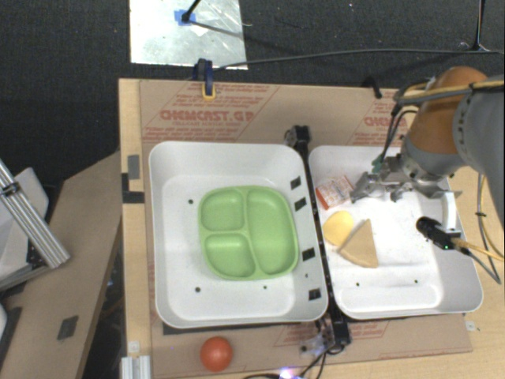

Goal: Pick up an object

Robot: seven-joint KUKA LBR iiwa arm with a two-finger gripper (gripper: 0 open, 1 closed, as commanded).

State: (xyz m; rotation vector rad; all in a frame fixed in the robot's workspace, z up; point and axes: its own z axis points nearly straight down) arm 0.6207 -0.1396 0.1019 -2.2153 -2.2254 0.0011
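We see the tool (pixel 377 186) hanging low over the far half of the right bin (pixel 410 279), just beside a small red-and-white packet (pixel 334 189) that lies near the bin's far-left corner. From this slant we cannot tell whether the tool is spread or pressed together, and nothing visibly sits in it.

Three things lie along the left side of the right bin. The packet is farthest back. A round yellow piece (pixel 338 226) lies against the left wall about halfway down. A tan wedge (pixel 361 245) touches or just overlaps the yellow piece on the side nearer the bin's front edge.

We judge the packet the likeliest target, being closest to the tool. It looks light, thin and crinkly (probably a wrapper, though its print is too small to read). It would likely slide on the smooth bin floor or fold rather than resist. We would pinch across its short width, coming straight down so that it isn't pushed into the corner.

The wedge looks stiffer and thicker, so it offers a firmer hold across its two slanted sides near the broad end. The yellow piece seems rounded and smooth, and may squirt out unless it is taken across its middle.

The left bin (pixel 173 235) carries a green divided plate (pixel 248 231), and an orange ball (pixel 215 353) rests on the table (pixel 260 105) by its front edge.
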